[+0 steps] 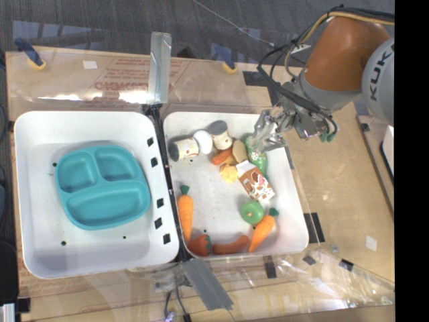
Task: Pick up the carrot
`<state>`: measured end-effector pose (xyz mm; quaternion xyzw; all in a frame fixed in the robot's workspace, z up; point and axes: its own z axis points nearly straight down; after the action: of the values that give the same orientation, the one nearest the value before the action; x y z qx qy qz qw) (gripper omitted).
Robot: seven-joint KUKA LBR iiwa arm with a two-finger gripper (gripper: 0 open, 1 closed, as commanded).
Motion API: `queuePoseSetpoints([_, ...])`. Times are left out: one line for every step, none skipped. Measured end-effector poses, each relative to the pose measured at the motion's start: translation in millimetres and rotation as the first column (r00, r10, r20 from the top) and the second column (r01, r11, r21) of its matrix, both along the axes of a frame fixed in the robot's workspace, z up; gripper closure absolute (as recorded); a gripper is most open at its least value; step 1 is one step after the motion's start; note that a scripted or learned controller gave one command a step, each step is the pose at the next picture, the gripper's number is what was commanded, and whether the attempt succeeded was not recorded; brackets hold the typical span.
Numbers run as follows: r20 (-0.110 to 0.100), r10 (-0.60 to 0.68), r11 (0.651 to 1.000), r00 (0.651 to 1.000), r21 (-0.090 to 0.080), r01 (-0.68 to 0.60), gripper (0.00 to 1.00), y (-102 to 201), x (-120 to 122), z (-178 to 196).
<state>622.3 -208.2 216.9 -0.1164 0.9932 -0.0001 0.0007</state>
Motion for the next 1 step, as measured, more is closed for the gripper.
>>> queuePoseSetpoints([-0.001,0.203,0.979,0.979,0.001,-0.203,1.00,0.5,30.6,-42.0])
